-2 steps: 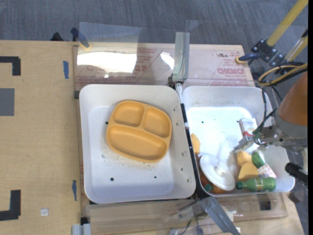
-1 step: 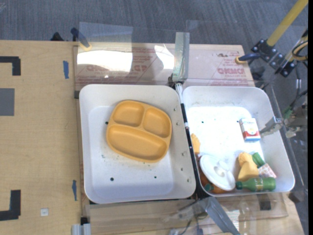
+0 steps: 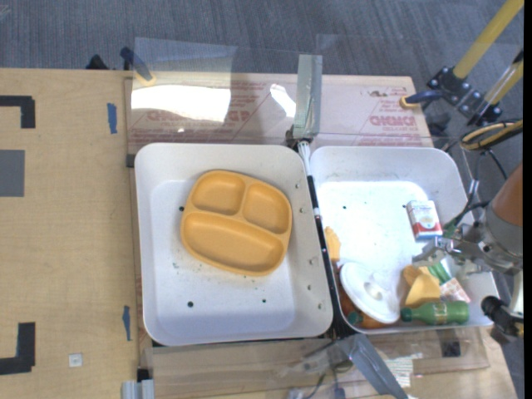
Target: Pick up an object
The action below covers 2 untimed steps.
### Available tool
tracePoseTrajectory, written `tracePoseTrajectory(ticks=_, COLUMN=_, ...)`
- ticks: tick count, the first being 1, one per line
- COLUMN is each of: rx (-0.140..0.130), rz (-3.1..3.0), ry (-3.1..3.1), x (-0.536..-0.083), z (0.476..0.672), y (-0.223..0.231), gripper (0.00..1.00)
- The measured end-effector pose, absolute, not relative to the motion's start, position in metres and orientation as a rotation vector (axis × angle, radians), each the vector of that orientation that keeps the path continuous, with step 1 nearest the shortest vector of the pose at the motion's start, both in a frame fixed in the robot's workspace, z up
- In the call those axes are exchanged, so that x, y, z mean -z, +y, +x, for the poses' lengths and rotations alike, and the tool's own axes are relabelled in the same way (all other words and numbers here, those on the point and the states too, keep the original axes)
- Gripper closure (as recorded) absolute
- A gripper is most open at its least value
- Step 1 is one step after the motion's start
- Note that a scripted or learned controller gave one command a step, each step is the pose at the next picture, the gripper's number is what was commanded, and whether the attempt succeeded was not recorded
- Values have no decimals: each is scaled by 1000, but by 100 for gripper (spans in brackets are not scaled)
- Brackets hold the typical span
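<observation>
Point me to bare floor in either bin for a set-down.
Left white bin: a bare strip along the near edge, below the orange divided plate. Right white bin: bare far-left area, left of the small red-and-white carton. Crowded: its near edge, around the white lid, green bottle and gripper.

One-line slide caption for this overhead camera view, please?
Gripper poised over right bin's clutter near a green bottle; orange divided plate sits alone in left bin.

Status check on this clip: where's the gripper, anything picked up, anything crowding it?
Gripper low at right bin's right side, grasp unclear. Green bottle, orange wedge, white plate lie clustered close by. Small carton just above.
</observation>
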State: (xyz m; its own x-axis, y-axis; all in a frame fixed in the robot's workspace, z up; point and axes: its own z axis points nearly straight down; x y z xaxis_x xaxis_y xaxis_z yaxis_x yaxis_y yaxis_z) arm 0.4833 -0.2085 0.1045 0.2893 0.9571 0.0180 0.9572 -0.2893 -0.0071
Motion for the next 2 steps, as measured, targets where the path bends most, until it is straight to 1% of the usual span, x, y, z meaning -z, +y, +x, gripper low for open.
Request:
tracePoseTrajectory(ticks=1, rx=10, rz=-2480, ry=-1937, x=-88, z=482, y=-141, gripper=0)
tracePoseTrajectory(ticks=2, rx=3, rz=-2331, ry=-2108, x=-125, z=531, y=-112, gripper=0)
